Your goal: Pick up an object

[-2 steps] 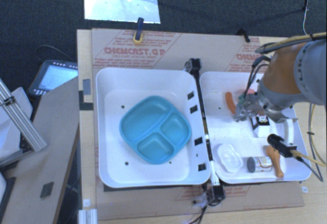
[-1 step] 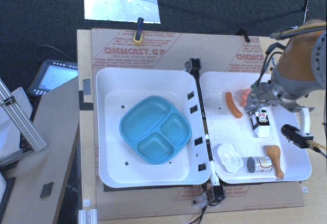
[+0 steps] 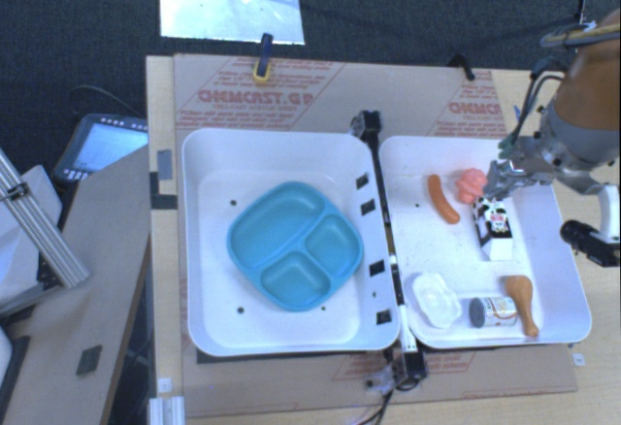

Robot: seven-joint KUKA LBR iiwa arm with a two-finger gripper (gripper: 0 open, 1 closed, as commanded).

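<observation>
My gripper (image 3: 501, 179) hangs over the upper middle of the right bin (image 3: 572, 248), on the grey arm that comes in from the right. It is just right of a pink lumpy object (image 3: 471, 182) and just above a black-and-white carton (image 3: 494, 227). An orange sausage-shaped piece (image 3: 442, 198) lies left of the pink object. Near the front of the bin lie a white moulded piece (image 3: 435, 299), a small can on its side (image 3: 493, 310) and a brown drumstick-shaped piece (image 3: 522, 299).
The left bin (image 3: 204, 219) holds a blue divided plate (image 3: 294, 245). A black divider (image 3: 380, 219) runs between the bins. A tablet (image 3: 97, 149) and a metal rail (image 3: 39, 229) sit off the bench at the left.
</observation>
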